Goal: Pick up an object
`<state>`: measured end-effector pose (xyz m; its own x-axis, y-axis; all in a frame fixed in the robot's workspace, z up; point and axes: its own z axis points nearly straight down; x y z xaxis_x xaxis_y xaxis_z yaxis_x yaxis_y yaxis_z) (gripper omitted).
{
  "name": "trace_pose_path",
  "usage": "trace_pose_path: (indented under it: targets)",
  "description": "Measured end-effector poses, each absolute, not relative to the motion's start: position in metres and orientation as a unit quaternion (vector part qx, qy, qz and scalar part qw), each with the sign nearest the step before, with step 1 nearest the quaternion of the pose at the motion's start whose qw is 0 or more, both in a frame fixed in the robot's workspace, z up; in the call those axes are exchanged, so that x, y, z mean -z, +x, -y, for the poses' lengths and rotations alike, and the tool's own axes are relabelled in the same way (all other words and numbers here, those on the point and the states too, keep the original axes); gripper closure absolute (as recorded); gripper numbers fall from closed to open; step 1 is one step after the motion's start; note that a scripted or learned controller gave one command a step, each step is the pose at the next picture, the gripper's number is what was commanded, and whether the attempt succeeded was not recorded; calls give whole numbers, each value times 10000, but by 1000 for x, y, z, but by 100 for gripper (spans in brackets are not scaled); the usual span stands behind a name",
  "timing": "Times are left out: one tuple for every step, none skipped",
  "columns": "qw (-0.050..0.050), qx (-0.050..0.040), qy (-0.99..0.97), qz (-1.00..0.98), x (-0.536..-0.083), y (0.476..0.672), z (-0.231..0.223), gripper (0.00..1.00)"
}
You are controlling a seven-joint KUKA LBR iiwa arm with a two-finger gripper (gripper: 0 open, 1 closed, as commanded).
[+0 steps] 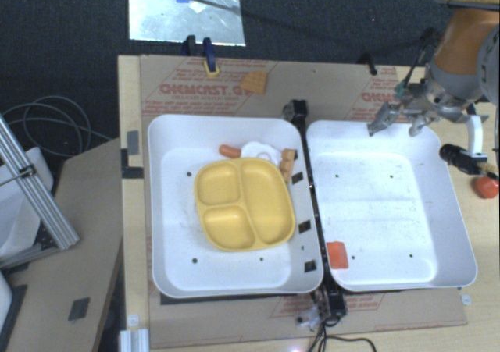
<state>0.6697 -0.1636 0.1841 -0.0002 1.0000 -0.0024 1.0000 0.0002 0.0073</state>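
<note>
Our end effector (400, 118) hangs over the far edge of the right bin (406, 264), fingers spread and holding nothing. The nearest object, an orange block (337, 254), lies at that bin's near-left corner, so we must travel nearward and left.

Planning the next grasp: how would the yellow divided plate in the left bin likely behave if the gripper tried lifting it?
The yellow divided plate looks like rigid moulded plastic, so probably stiff and light. It is wide and shallow; a rim pinch would likely tip it. Its glossy surface may slip.
</note>
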Motion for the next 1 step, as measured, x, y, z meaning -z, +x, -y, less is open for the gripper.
trace_pose_path:
  targets:
    - [40, -22, 7052, -7090, -193, 670, 162, 100]
